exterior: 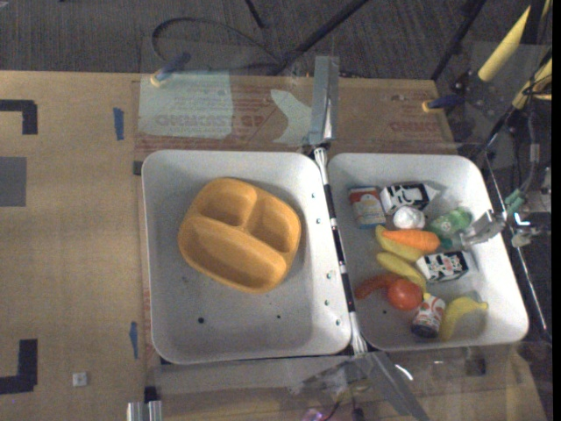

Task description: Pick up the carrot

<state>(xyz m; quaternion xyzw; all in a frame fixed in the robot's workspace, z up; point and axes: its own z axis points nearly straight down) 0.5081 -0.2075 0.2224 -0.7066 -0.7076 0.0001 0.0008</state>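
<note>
The carrot [410, 239] is a short orange piece lying on its side in the middle of the right bin [501, 298], with a green object [451, 223] at its right end. It rests against a yellow piece [396, 247] and lies below a small white ball [408, 217]. My gripper [485, 227] appears as a small grey shape at the bin's right rim, well to the right of the carrot and apart from it. Nothing is visibly held in it.
Around the carrot lie a small can [366, 206], two black-and-white cartons [405, 196] [443, 266], a red pepper [375, 285], a tomato [404, 295], another can [427, 316] and a yellow fruit [462, 314]. The left bin [175, 323] holds an orange divided plate [239, 232].
</note>
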